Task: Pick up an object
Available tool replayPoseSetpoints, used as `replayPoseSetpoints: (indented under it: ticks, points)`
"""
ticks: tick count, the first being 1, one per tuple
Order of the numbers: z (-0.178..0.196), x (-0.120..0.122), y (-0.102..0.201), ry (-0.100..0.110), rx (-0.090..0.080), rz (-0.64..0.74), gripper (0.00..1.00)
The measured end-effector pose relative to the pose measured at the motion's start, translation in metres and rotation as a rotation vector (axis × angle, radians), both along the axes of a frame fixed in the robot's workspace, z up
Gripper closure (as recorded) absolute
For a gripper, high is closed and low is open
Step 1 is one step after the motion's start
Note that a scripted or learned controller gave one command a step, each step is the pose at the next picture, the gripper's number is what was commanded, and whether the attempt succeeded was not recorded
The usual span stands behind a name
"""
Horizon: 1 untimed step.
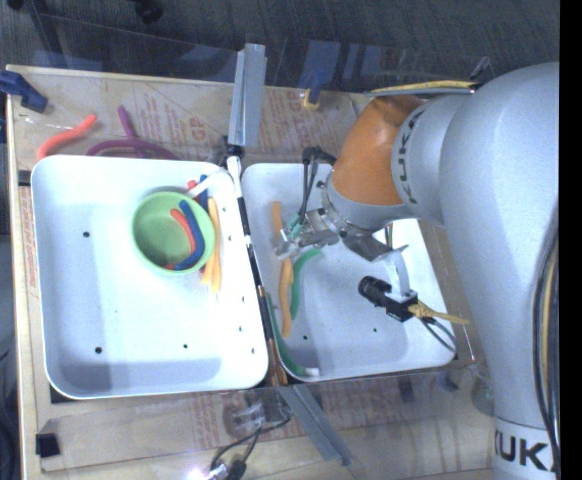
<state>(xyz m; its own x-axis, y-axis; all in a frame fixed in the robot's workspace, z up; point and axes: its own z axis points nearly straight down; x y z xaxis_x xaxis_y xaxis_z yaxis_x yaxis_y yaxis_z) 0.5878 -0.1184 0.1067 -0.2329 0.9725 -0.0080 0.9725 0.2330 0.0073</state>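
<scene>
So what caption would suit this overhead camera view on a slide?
Grey arm's gripper lowered over thin orange sticks in the right white bin; round green bowl in the left white bin.

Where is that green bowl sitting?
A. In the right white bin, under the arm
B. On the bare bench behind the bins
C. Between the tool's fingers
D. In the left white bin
D: the green bowl lies inside the left bin, with some colourful sticks in and beside it, while the arm reaches over the right bin.
</scene>
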Motion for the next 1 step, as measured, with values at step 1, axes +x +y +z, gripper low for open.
replayPoseSetpoints:
  ticks: [1]
  points:
    - [0.0,-0.0001,-0.0003,0.0,-0.001,0.0,0.0]
